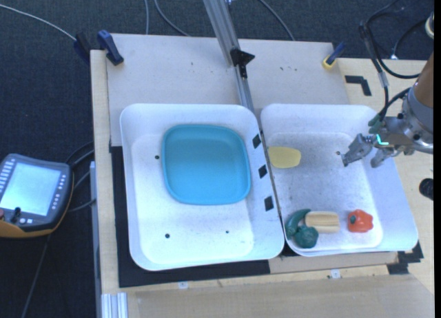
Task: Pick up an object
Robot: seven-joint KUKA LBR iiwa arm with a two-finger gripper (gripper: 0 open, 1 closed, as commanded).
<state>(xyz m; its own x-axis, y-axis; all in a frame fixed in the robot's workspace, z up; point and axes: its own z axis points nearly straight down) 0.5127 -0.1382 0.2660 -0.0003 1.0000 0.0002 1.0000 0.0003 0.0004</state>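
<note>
Arm (426,96) cut off right | end effector (360,151) fingertips indistinct over right bin (393,193)

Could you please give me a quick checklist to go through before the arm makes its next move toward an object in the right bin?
1. Gripper above the right bin: ok.
2. Nothing between its fingers: ok, no object seen there.
3. Targets within the bin: ok; yellow piece at the left wall, green vegetable, tan block and red pepper along the near edge.
4. Free space around targets: not ok for the green vegetable and tan block, which touch; ok for the yellow piece.
5. Gripper aligned over a target: not ok.
</note>
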